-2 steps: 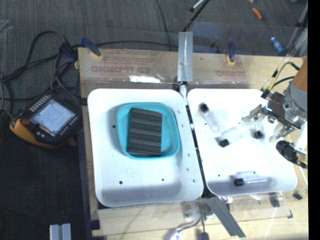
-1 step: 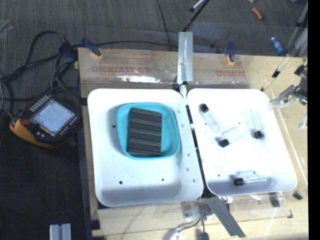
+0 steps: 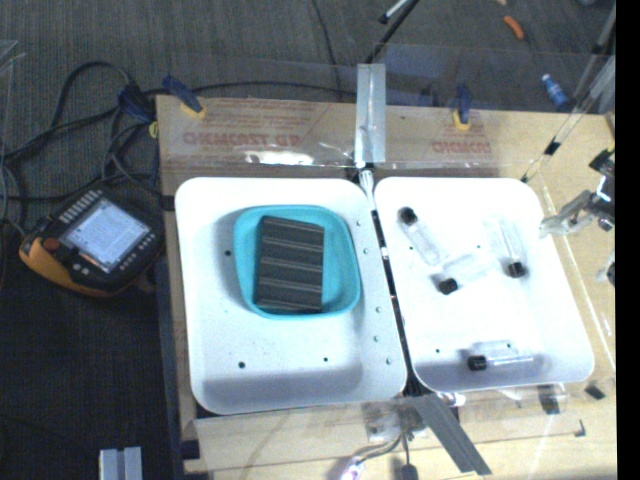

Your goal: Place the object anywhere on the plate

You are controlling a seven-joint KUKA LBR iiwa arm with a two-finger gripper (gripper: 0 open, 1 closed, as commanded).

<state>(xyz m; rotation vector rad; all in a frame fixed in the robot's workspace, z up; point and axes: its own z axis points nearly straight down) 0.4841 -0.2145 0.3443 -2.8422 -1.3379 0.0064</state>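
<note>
A control pendant [image 3: 95,240] lay on the floor at far left. In the left bin [image 3: 210,358] a dark ribbed block [image 3: 290,264] rested flat on the turquoise plate [image 3: 345,268], while the right bin [image 3: 555,338] held four clear vials with black caps [image 3: 420,236]. Of the pincer [image 3: 585,211], only pale parts showed at the right edge, touching nothing, and I could not tell its opening.
</note>
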